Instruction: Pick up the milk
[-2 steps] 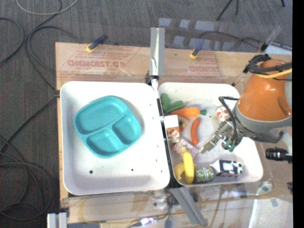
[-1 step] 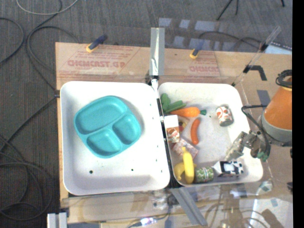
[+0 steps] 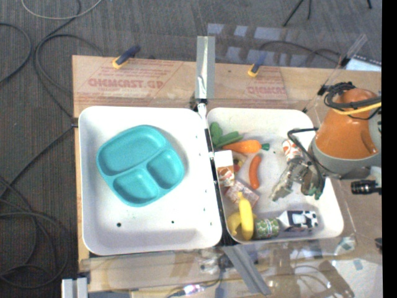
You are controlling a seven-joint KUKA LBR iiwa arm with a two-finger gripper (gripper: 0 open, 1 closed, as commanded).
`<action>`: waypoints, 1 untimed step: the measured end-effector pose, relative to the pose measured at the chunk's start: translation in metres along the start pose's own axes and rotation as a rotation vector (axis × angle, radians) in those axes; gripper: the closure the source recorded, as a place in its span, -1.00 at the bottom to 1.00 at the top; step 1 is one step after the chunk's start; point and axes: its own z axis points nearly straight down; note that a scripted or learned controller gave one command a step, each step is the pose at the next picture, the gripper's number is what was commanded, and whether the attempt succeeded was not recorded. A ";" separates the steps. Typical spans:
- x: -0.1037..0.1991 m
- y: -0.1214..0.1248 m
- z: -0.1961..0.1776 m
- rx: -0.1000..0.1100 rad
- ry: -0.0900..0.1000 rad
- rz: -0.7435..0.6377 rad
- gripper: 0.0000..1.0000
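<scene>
The milk, a small black-and-white cow-patterned carton (image 3: 301, 220), lies on its side by the front wall of the right-hand shallow white bin (image 3: 322, 228), near a green-labelled can (image 3: 267, 228) and a yellow banana (image 3: 246, 218), while the grey two-finger gripper (image 3: 291, 182) hangs over the bin's middle, apart from the carton, and I cannot tell how its fingers are set. The cardboard-topped wooden bench (image 3: 142, 82) stands on dark grey carpet (image 3: 93, 17) strewn with thin cables (image 3: 37, 61), and the left white bin (image 3: 99, 228) holds a turquoise three-compartment plastic plate (image 3: 141, 164).
</scene>
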 end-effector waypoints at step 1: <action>0.030 0.032 -0.064 0.002 0.000 -0.137 1.00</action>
